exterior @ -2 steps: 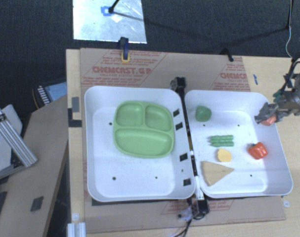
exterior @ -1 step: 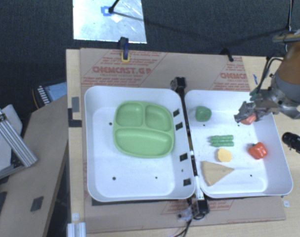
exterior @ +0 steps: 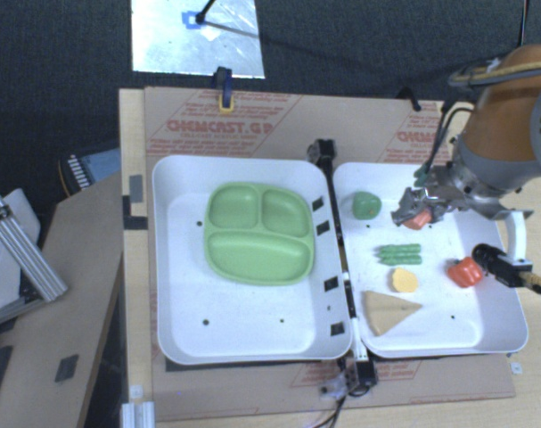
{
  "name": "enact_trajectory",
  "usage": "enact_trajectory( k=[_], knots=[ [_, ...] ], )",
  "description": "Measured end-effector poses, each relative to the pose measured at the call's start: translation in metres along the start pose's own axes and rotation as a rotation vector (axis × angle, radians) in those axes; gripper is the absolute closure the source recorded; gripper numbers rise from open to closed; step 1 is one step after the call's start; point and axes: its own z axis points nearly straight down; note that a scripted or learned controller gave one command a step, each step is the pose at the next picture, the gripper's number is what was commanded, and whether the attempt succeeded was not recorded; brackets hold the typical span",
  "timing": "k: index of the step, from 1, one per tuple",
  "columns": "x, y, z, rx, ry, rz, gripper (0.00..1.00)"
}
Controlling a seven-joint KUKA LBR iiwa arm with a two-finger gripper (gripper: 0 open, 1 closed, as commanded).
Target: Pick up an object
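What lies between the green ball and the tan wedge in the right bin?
In the camera view, the green beans and the yellow piece lie between the green ball and the tan wedge.

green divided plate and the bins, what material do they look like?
Green divided plate: likely moulded plastic, matte, with soft rounded compartment ridges and even colour. Left bin and right bin: probably thin formed plastic, white, slightly glossy, rounded corners.
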Motion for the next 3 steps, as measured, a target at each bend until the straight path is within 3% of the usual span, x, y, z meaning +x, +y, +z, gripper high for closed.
enact_trajectory(
  k=[2, 3],
  knots=[
    [0.102, 0.003, 0.014, 0.001, 0.001, 0.0, 1.0],
    [0.16, 0.006, 0.002, 0.0, 0.001, -0.002, 1.0]
  ],
)
